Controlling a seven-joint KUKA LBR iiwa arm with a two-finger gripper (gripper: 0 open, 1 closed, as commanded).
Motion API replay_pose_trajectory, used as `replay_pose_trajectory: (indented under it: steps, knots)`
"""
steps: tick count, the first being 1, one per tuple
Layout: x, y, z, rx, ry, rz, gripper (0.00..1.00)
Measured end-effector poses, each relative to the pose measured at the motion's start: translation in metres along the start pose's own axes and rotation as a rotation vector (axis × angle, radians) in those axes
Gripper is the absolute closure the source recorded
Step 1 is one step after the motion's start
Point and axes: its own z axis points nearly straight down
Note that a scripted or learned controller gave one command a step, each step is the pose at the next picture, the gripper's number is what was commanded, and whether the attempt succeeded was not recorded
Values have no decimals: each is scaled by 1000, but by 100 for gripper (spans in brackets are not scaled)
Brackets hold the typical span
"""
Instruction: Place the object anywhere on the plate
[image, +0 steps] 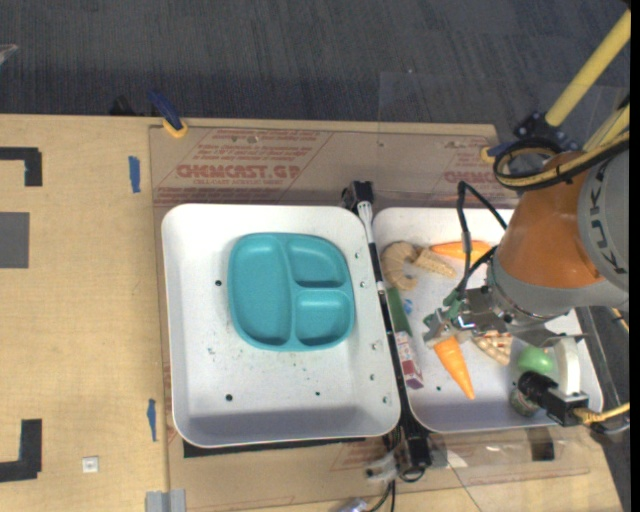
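Your gripper hangs over the right bin beside a carrot; its grip state you cannot tell. The plate sits in the left bin.

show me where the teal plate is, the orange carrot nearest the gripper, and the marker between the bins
teal plate (262, 295): camera view, its large left compartment.
orange carrot (456, 364): camera view, middle of its body.
marker (397, 312): camera view, its green section.

Teal divided plate, left bin
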Motion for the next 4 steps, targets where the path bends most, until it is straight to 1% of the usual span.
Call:
replay_pose_trajectory:
  steps: [1, 2, 3, 4]
  knots:
    - [73, 46, -86, -10, 3, -72, 100]
    - [193, 68, -53, -1, 3, -15, 100]
    - [251, 94, -85, -2, 0, 318, 100]
    - [250, 94, -85, -1, -1, 320, 0]
